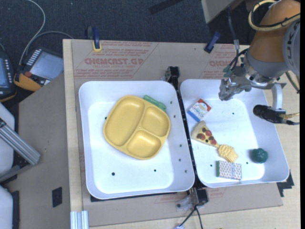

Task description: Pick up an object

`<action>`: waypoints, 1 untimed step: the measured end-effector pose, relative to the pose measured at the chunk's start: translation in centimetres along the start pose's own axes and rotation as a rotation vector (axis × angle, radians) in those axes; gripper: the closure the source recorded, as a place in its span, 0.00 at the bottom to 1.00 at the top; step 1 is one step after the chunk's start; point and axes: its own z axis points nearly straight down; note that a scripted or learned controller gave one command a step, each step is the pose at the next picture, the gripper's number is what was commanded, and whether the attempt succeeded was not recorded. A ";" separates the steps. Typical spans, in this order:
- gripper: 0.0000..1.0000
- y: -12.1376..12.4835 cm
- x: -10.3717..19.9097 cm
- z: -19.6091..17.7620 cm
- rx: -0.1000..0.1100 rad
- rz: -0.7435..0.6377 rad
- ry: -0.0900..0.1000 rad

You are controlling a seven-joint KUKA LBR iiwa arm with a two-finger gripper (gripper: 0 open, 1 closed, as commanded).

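My gripper (228, 91) hangs over the far part of the right bin (271, 173), with nothing seen between its fingers. Just left of and below it lies a small white carton with blue and red print (199, 109). Nearer the front lie a pizza slice toy (204, 134), a yellow ridged piece (228, 151), a green and pink sponge-like block (229, 170) and a dark teal ball (259, 155).
The left bin (90, 142) holds a yellow divided plate (137, 126) with a green item (155, 102) poking out behind its far edge. A black clamp (172, 73) sits between the bins at the back.
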 end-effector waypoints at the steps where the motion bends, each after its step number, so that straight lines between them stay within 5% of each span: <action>1: 1.00 0.1 0.0 -2.8 0.001 -0.001 0.001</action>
